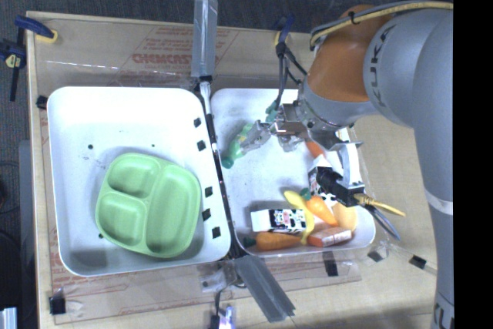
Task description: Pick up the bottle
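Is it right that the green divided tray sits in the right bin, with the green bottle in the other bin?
No. The camera view shows the green divided tray in the left bin; the green bottle lies in the right bin, beside the gripper.

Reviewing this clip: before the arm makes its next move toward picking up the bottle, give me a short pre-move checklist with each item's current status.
1. Target located: green translucent plastic bottle lies on its side at the upper left of the right white bin: ok.
2. Gripper near the bottle: at its right end, close to or touching it: ok.
3. Bottle seen between the fingers: cannot tell.
4. Bottle apart from clutter: the orange carrot, black-and-white carton and yellow banana sit at the bin's lower edge, apart from it: ok.
5. Bottle clear of the bin wall: its left end lies near the divider side: cannot tell.
6. Left bin holds the green sectioned plastic tray, away from the work area: ok.
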You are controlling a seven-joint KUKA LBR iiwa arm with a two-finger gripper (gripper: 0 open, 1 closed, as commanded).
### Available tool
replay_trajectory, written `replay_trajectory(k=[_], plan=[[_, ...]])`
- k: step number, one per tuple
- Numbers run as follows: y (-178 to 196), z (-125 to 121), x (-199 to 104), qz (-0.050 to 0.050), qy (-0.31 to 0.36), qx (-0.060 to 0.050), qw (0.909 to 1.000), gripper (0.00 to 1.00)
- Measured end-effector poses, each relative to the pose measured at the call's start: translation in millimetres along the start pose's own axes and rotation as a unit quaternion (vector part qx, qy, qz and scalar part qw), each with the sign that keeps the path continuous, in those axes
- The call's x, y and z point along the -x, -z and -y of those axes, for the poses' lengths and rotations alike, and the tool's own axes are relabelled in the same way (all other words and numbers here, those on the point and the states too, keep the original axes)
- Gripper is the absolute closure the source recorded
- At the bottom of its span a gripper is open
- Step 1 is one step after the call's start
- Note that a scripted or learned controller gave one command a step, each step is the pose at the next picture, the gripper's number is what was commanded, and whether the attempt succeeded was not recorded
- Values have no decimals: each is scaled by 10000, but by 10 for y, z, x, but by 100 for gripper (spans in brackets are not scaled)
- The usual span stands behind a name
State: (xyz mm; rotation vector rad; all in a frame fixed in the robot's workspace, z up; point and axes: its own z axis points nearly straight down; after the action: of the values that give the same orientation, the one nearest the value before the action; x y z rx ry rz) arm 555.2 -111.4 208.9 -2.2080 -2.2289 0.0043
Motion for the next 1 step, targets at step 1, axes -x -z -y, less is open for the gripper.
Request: replay_trajectory(k=[1], plan=[[-710, -203, -54, 33, 1274, 92, 9918, 0]])
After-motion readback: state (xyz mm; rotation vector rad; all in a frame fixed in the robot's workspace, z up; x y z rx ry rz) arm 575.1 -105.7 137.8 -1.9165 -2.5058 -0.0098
